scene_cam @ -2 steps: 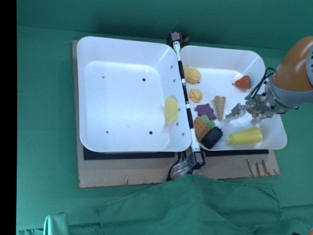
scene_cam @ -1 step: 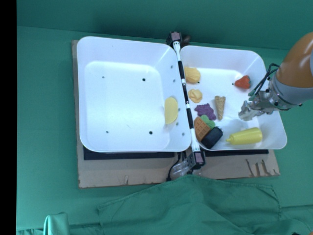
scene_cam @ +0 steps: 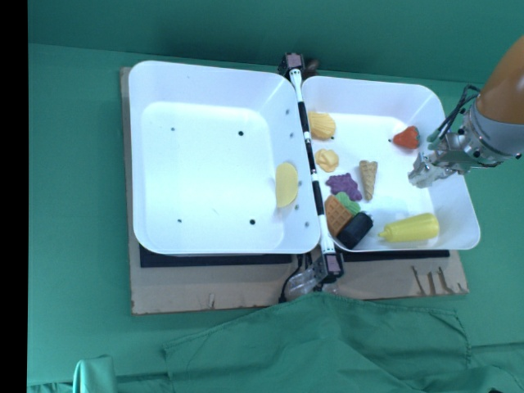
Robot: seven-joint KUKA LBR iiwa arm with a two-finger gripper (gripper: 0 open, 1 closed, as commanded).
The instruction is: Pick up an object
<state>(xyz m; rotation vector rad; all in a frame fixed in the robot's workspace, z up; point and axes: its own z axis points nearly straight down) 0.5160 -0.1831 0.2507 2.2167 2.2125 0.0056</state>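
Observation:
The right bin [scene_cam: 385,88] holds several toy foods: a red strawberry [scene_cam: 406,138], a yellow corn cob [scene_cam: 410,229], an ice cream cone [scene_cam: 368,178], purple grapes [scene_cam: 344,186], a black piece [scene_cam: 355,230], an orange waffle-like piece [scene_cam: 335,213] and two yellow-orange pastries [scene_cam: 322,125] [scene_cam: 327,160]. My gripper [scene_cam: 424,175] hangs over the right part of this bin, just below and right of the strawberry and above the corn cob. Nothing shows between its fingers. A pale yellow chip [scene_cam: 286,184] lies against the right wall of the left bin [scene_cam: 205,88].
Both bins rest on a cardboard sheet [scene_cam: 205,289] over a green cloth. A clamp [scene_cam: 311,277] joins the bins at the front, another [scene_cam: 293,62] at the back. The grey arm with its orange band [scene_cam: 503,80] enters from the upper right.

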